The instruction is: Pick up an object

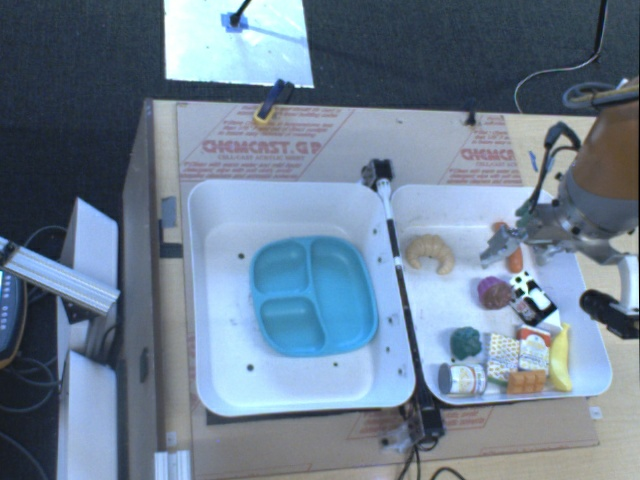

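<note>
Nearest you, along the front edge of the right bin (pixel 600 376), sits a crowded row: a small can (pixel 462 379), a patterned packet (pixel 500 354), an orange block (pixel 526 380) and a yellow banana (pixel 560 358), all touching or just beside one another. To the left, the left bin (pixel 215 268) carries a blue divided tray (pixel 312 295), which is a poor target for a two-finger grasp.

You want the loner, not the crowd. The croissant (pixel 430 253) lies well apart from everything else, near the divider between the bins, so it looks like the cleanest pick. The purple lump (pixel 493 292) is also fairly free; the green piece (pixel 464 342) sits close to the packet. Line up across the narrow width of whatever you choose, and descend straight so you do not nudge its neighbours.

Your pincer (pixel 505 245) hangs over the back of the right bin, just beside a small orange item (pixel 514 260) and a black-and-white toy (pixel 530 298). Its fingers (pixel 492 250) look spread, with nothing between them. The arm (pixel 610 168) reaches in from the right, wrist angled down and leftward above the worktop (pixel 300 138).
</note>
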You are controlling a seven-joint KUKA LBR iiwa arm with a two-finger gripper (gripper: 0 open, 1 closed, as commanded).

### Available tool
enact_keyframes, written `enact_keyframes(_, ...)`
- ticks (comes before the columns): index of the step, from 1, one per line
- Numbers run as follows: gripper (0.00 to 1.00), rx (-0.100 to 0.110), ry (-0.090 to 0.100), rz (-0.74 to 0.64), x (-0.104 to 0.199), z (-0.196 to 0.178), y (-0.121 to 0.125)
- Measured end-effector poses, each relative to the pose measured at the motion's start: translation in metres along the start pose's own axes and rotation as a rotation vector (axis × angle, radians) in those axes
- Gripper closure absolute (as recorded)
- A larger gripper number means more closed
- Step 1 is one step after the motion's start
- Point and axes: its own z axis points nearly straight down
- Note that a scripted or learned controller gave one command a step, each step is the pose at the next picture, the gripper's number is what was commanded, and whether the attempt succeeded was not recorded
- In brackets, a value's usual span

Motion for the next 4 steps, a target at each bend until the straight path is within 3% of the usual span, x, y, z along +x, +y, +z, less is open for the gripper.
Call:
enact_keyframes(1,0.0,0.0,0.0,0.001,0.014,0.128,-0.05)
enact_keyframes(2,0.0,0.001,0.002,0.0,0.039,0.117,-0.063)
enact_keyframes(4,0.0,-0.002,0.0,0.002,0.02,0.095,-0.063)
